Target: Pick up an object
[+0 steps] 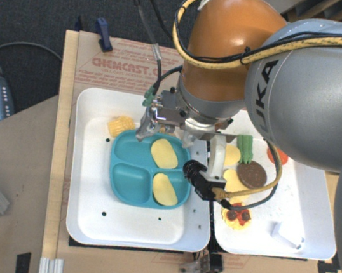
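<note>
Camera view, frame centre: gripper (172,121) low over left bin (88,171); jaw state cannot be told. Teal tray (126,180) just below holds two yellow pieces (164,154), nearer one long axis running down-right, directly beneath wrist.

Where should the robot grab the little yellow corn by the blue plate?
Probably across the yellow corn's short sides, coming straight down from above. It lies flat on the left bin, with the blue divided plate crowding its right side.
</note>
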`<action>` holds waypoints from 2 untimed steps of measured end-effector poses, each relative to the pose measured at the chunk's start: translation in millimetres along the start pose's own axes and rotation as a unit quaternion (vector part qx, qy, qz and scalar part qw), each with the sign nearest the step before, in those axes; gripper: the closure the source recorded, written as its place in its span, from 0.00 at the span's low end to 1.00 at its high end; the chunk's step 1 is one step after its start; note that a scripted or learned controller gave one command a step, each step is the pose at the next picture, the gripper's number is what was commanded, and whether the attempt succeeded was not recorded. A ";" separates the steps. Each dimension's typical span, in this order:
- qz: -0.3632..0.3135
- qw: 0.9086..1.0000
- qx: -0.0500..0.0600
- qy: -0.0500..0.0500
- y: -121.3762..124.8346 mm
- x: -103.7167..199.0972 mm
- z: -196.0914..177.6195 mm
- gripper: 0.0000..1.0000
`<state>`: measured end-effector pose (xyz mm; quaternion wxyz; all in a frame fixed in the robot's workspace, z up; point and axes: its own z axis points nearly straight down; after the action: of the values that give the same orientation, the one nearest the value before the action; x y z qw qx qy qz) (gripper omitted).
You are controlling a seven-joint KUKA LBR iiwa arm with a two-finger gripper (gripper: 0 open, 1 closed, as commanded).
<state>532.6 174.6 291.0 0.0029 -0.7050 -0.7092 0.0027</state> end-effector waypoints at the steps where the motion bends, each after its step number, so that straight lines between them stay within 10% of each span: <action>1: 0.002 1.000 -0.009 0.003 -55.9 -18.7 -122.5 0.00; 2: 0.002 1.000 -0.006 0.000 -53.9 -17.6 -126.3 1.00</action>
<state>479.9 156.7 417.8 -0.0011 -0.7062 -0.7080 -0.0013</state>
